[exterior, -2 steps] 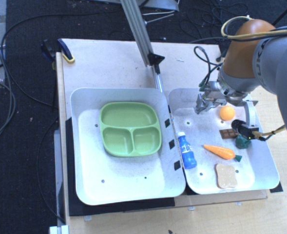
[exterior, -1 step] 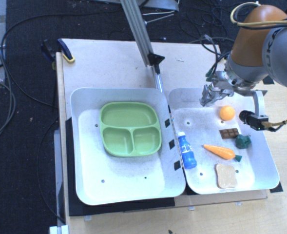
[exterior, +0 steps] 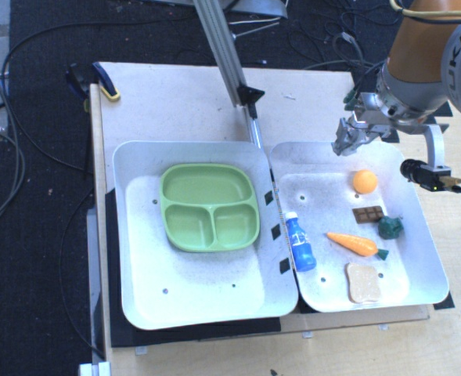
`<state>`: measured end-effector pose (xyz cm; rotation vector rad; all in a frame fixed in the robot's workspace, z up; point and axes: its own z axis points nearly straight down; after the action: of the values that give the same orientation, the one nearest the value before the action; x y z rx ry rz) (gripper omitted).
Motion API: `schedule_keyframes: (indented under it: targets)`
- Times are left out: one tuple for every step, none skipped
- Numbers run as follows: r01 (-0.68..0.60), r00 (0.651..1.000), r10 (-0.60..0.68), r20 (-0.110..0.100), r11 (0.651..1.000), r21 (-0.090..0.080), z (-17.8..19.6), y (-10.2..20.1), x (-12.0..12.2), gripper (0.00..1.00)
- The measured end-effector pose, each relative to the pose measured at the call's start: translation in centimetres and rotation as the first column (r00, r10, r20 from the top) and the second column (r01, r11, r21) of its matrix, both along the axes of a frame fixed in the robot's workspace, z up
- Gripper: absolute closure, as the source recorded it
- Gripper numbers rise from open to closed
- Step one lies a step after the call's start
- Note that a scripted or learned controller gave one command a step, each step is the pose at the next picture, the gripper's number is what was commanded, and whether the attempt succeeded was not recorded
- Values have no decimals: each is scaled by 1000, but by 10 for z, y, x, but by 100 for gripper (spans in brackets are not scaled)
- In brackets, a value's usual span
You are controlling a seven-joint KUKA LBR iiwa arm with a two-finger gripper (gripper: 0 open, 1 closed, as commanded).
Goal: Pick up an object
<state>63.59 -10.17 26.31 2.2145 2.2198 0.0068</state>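
My gripper (exterior: 344, 145) hangs over the far edge of the right bin (exterior: 324, 288), above and left of an orange ball (exterior: 364, 182). Nothing shows between its fingers. In that bin lie a brown chocolate bar (exterior: 368, 214), a dark green lump (exterior: 390, 227), an orange carrot (exterior: 352, 244), a slice of bread (exterior: 363, 282) and a blue bottle with a white cap (exterior: 298, 243) along the left wall. All of them lie nearer the camera than the gripper.
The left bin (exterior: 136, 288) holds a green divided plate (exterior: 210, 207). A grey metal pole (exterior: 222, 41) slants down to a clamp between the bins' far corners. A black camera mount (exterior: 426, 175) sticks out by the right bin's right rim.
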Motion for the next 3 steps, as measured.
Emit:
schedule_keyframes:
  targets:
    - [-5, 1000, 5, -8, 1000, 3, 4, 53, -21, 100]
    - [-4, 1000, 4, -9, 1000, 3, 1, 91, -46, 100]
    - [-5, 1000, 5, -10, 1000, 2, 0, 145, -71, 100]
